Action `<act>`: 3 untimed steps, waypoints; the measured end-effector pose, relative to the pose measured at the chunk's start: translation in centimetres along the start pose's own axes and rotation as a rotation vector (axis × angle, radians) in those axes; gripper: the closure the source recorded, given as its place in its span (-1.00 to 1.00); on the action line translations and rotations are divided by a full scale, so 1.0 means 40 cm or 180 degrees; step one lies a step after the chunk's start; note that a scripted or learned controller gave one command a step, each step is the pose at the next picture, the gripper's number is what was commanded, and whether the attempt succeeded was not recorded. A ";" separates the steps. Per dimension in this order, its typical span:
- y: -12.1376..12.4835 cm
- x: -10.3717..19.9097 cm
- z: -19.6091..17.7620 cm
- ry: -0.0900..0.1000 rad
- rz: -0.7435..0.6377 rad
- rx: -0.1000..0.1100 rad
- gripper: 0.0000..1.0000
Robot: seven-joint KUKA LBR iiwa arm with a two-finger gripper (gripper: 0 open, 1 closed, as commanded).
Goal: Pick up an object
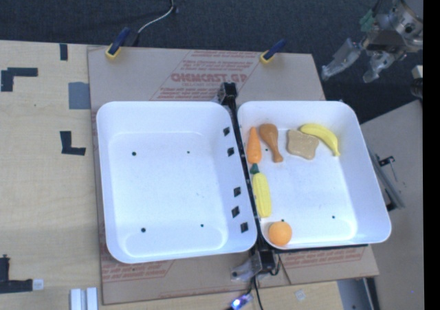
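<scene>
Toy food fills the right bin (357, 164), and every piece of it lies on the bin floor, none of it lifted. A carrot (254, 145) lies lengthwise against the left wall of that bin, close to the divider where the two bins meet. Just to its right rests a chicken drumstick (270, 141), its thick end toward the far rim and its bone end pointing toward the middle. Next comes a slice of bread (302, 144), and a banana (322, 137) curves around the bread's far right side, touching or nearly touching it. Below the carrot, a corn cob (262, 194) lies along the same left wall, and an orange (280, 234) sits in the near left corner, just past the cob's lower end. The left bin (110, 185) shows a bare white floor with a few small dark dots on it. Both bins rest on a sheet of cardboard (206, 75) with red printing, held by two clamps at its far edge. The gripper (357, 61) hangs well apart from the bins, beyond the right bin's far right corner, with its two fingers spread wide and nothing between them.
</scene>
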State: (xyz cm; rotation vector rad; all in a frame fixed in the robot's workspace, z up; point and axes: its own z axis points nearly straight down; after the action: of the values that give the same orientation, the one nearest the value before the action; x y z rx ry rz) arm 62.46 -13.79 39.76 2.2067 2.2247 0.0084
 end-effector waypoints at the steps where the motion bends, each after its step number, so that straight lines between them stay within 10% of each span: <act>1: 0.117 0.027 -0.338 -0.0009 0.0009 -0.0011 -1.00; 2: 0.117 0.025 -0.333 -0.0003 0.0019 0.0052 1.00; 3: -0.086 0.205 -0.343 0.0010 0.0002 0.0038 1.00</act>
State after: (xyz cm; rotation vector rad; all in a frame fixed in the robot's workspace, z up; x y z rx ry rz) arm 58.82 -5.58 53.42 2.2151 2.2317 -0.0014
